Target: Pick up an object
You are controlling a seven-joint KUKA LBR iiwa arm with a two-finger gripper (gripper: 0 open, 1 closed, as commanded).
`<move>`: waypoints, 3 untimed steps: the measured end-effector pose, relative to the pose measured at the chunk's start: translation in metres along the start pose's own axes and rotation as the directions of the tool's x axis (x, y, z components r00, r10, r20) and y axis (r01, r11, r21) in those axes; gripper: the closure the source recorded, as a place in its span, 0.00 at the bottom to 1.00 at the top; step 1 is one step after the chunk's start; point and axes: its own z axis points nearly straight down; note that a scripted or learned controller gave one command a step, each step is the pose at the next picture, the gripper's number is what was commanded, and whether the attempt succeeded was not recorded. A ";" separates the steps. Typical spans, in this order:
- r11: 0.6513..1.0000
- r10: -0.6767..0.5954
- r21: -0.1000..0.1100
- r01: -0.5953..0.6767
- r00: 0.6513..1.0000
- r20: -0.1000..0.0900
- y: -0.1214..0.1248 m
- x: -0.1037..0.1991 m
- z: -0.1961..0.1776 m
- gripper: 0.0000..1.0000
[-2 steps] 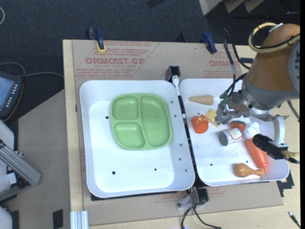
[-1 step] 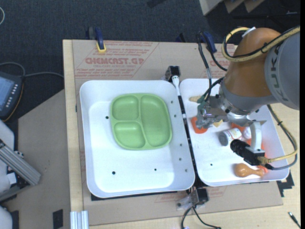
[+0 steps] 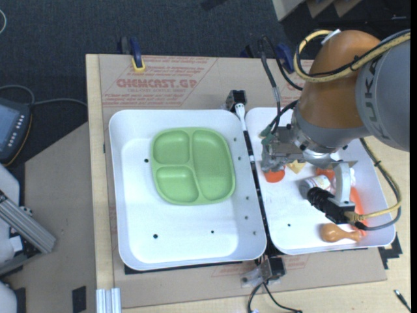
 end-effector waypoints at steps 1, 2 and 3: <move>1.000 0.003 0.002 -0.003 1.000 0.001 0.010 0.000 0.003 1.00; 1.000 0.003 0.007 -0.003 1.000 0.000 0.005 0.007 0.015 1.00; 1.000 0.005 0.002 -0.005 1.000 0.001 -0.003 -0.005 0.002 1.00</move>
